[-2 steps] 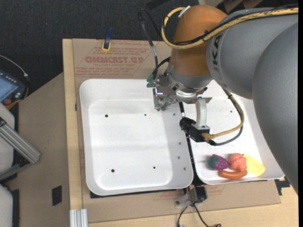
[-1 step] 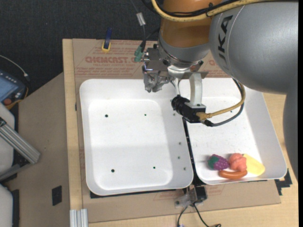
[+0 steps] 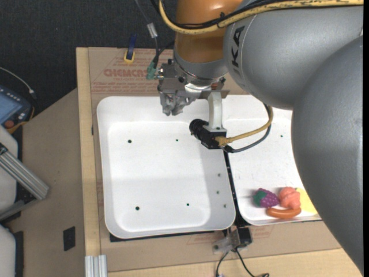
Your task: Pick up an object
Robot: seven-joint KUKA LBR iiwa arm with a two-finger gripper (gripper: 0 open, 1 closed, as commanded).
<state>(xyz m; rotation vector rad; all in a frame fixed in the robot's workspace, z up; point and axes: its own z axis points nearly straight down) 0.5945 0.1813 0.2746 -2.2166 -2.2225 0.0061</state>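
While my gripper [image 3: 171, 105] hangs over left bin's [image 3: 109, 154] far edge, seemingly closed on nothing, must cross to toy fruit [image 3: 278, 202] in right bin [image 3: 277, 154], open wide.

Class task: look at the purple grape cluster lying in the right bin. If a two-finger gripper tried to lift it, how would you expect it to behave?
The purple grape cluster looks like a small moulded toy, so probably light and stiff. Its bumpy, rounded surface may let it slip or twist. It touches the orange-pink fruit and the orange sausage-shaped piece, so those would likely get nudged.
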